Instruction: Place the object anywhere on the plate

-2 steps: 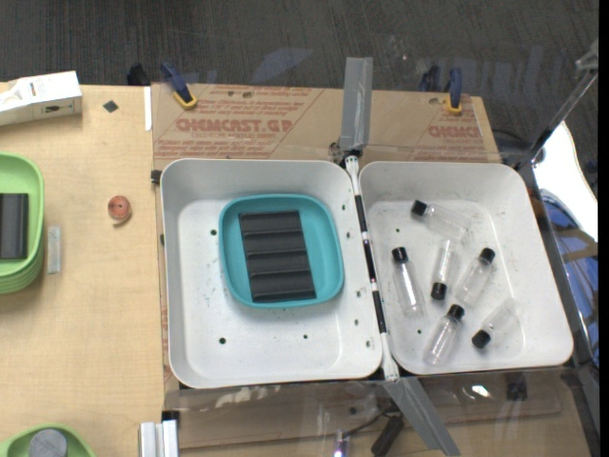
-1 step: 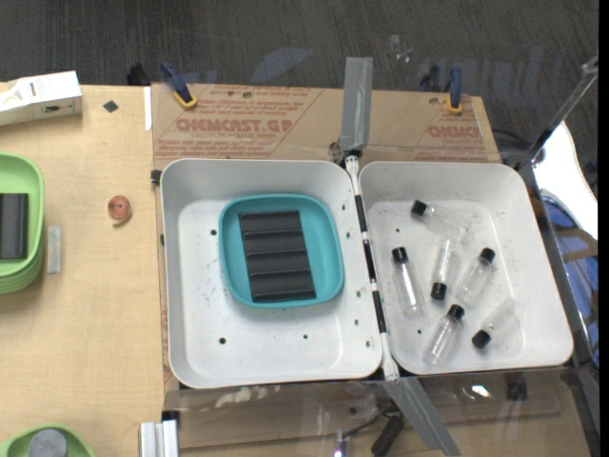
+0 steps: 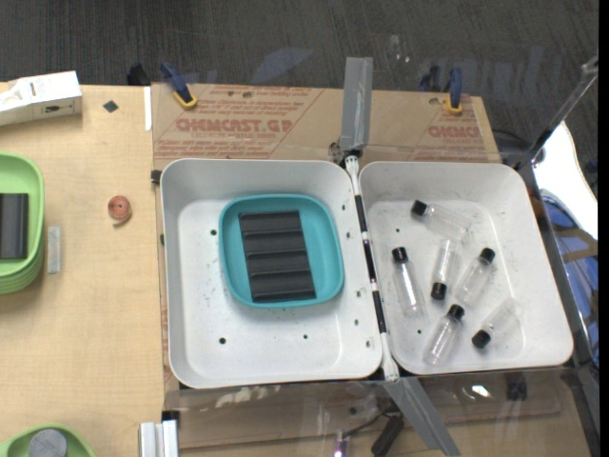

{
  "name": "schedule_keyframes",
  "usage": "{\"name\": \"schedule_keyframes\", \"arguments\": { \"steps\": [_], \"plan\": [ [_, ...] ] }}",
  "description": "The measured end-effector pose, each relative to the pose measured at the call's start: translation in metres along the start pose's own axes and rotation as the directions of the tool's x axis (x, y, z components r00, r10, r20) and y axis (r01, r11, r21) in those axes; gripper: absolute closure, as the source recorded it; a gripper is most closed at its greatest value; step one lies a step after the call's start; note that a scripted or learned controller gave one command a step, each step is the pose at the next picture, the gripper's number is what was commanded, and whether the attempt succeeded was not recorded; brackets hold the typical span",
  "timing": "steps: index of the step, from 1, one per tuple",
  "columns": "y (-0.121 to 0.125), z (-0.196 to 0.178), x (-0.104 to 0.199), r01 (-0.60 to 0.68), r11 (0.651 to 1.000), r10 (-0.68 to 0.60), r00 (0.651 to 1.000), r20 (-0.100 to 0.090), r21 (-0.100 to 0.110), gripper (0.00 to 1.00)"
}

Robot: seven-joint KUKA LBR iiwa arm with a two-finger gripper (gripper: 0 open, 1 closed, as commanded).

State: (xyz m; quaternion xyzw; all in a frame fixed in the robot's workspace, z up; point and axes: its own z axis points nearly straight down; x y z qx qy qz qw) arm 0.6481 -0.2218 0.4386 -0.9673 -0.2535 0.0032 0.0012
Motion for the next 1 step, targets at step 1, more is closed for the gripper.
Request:
{"name": "schedule_keyframes", "arguments": {
  "steps": [1],
  "plan": [
    [0.0017,-0.0015,0.0024,-0.119,0.993,0.119,0.993,-0.002,-0.002,0.00]
  ]
}}
